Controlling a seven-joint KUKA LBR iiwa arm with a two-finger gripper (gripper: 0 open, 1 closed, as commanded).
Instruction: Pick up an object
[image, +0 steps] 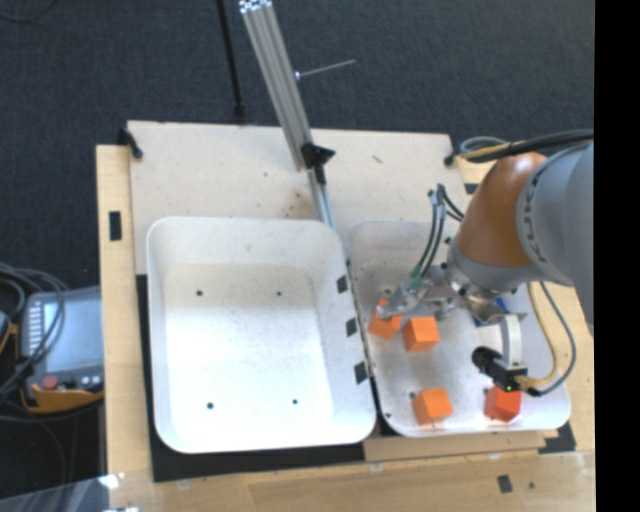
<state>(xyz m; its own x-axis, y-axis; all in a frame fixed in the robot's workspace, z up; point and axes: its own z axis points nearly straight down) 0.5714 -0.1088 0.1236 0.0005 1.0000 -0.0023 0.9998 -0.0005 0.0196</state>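
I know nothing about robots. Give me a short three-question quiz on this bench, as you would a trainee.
1. True or false: the orange blocks lie in the left bin.
2. How many orange blocks are in the right bin?
3. Which block lies nearest the gripper: A, the front one by the bin's front wall; B, the one by the divider; C, the far-right one?

Key
1. False: all lie in the right bin.
2. Four.
3. B.

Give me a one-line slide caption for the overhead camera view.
KUKA arm lowers its tool over orange blocks in the right bin; left bin alongside.
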